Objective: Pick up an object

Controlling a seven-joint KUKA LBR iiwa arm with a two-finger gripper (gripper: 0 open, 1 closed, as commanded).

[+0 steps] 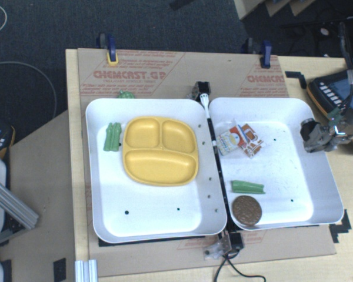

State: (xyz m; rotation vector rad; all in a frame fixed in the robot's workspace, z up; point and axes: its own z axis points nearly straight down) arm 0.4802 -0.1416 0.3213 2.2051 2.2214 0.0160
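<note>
Two shallow white bins sit edge to edge on a brown board [165,69], their inner rims touching down the middle. The left bin [153,213] is taken up mostly by a yellow divided plate [160,151], which lies flat in its upper half, near the inner rim and apart from the far wall. Below the plate the floor is bare all the way to the near rim. The right bin [297,175] has a wide open stretch through its middle and right side.

At that bin's right rim is the gripper [315,135], about level with the bin's upper half. From this angle I cannot tell whether it is open or closed, and nothing is visibly held in it.

A crumpled white, red and orange packet [240,140] lies in the right bin's upper left, near the inner rim and well apart from the gripper. A brown round disc [247,210] sits in the near left corner, close against the rim. Just above it lies a green pod [247,187], sideways. A bunch of green beans [112,137] lies between the plate and the left bin's outer wall.
</note>
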